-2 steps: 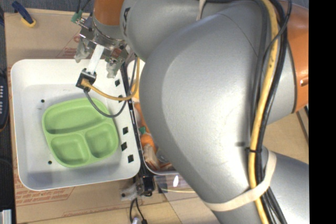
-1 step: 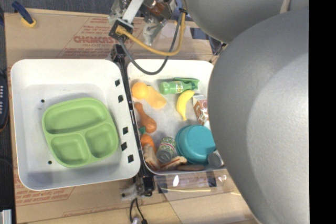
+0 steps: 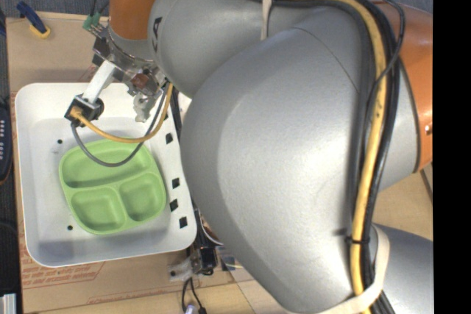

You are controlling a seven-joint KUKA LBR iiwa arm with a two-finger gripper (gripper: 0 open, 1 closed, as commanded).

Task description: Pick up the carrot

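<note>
The grey arm reaches in from the right, and its bulk covers the right bin and most of the counter. The gripper hangs over the far right part of the left bin, just beyond a green divided plate that lies flat in it. All three compartments of the plate look bare.

I cannot tell where the carrot lies. As a judgement, it is most likely under the arm, to the right of the gripper, so neither its direction nor its long axis can be read.

The gripper's tip is a tangle of metal parts against the white bin wall, and I cannot tell whether it is spread or closed. A yellow cable loops down from it across the plate's far rim, ending at a small black-tipped white piece.
</note>
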